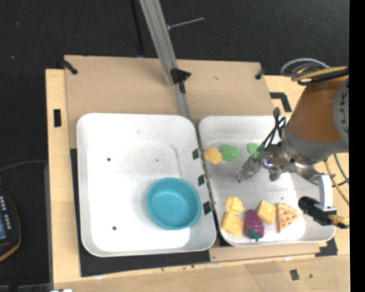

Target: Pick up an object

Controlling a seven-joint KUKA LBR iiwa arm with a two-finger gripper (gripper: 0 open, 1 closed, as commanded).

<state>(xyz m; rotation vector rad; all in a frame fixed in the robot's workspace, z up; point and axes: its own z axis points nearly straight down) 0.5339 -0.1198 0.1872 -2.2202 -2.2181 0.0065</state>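
Right bin (pixel 231 124) holding all the small toy food; left bin (pixel 109 132) holding a blue bowl (pixel 172 202) near its lower right corner. Arm (pixel 316 117) entering from the right, orange band over the right bin's upper right area. Gripper (pixel 261 166) low over the middle of the right bin, fingers (pixel 248 170) seeming to angle down-left; spread or pressed together: cannot tell, too small and dark, blurred against the wrist. Nothing visibly pinched between them.

Candidate objects, all in the right bin:
- yellow lumpy piece (pixel 213 156) by the left wall, roundish, no clear long axis
- green piece (pixel 230 152) touching or just beside it, long axis roughly left-right
- second green piece (pixel 253 148) near the gripper, partly covered by the wrist cables, shape unclear
- yellow chunk pair (pixel 233 216) at lower left, stacked or touching, long axis roughly up-down
- purple piece (pixel 253 222) just right of them, long axis up-down, green stem end pointing toward the bin's near rim
- yellow cube (pixel 266 211) beside the purple piece
- pizza slice (pixel 286 216), crust toward the right, tip pointing down-left

Black-and-white part (pixel 319 205) of the arm covering the bin's lower right rim.
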